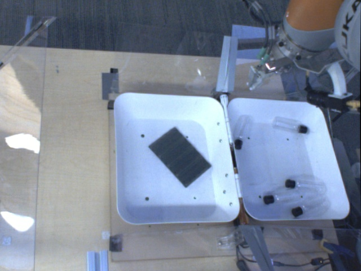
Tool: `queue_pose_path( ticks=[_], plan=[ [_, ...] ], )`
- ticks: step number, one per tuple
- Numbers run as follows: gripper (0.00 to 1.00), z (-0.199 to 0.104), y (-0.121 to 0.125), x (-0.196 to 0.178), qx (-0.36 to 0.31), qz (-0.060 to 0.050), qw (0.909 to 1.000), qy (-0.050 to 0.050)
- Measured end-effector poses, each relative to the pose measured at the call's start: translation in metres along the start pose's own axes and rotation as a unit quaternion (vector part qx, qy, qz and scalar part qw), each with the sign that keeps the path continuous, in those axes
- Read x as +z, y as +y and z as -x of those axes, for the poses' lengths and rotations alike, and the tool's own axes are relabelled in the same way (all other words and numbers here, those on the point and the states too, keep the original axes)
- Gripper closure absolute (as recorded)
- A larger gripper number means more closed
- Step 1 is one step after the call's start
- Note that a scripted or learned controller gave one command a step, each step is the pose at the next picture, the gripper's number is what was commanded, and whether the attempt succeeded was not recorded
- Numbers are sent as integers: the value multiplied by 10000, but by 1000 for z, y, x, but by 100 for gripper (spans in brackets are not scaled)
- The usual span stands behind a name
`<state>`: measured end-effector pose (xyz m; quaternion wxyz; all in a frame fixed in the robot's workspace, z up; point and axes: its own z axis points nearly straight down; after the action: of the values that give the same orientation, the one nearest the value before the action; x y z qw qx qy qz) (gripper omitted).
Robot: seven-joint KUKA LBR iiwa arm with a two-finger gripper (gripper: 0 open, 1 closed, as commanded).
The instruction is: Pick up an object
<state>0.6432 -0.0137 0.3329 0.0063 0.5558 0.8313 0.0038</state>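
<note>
A: Clear plastic vials with black caps lie in the right white bin (333,168) — one near the far wall (289,125), one upright-looking by the divider (241,130), and a cluster toward the near corner (299,192). Which is the easiest reach?

B: The far one, I judge. The gripper (264,71) hangs beyond the bin's far rim, over the wooden table (67,151), so that vial lies just toward the camera and a little to the right of it.

A: Its axis?

B: Roughly across the bin, cap pointing right. The gripper would want to close across that line.

A: Is it wide or narrow?

B: I cannot tell; it is too small and cluttered there.

A: And the dark grey ribbed rectangular pad (179,156)?

B: Flat in the left white bin (127,196), skewed diagonally, well apart from the arm
</note>
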Motion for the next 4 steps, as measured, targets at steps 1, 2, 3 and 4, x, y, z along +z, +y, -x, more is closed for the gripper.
queue_pose_path(
  ticks=[1, 2, 3, 4],
  plan=[
    [100, 28, 19, -35, -471, 11, 9989, -12],
    [100, 77, -2, -32, -427, 4, 9991, -14],
    [100, 128, -22, -51, -703, 5, 9975, -23],
    [100, 188, -47, -60, -1140, 3, 9935, -31]
  ],
)
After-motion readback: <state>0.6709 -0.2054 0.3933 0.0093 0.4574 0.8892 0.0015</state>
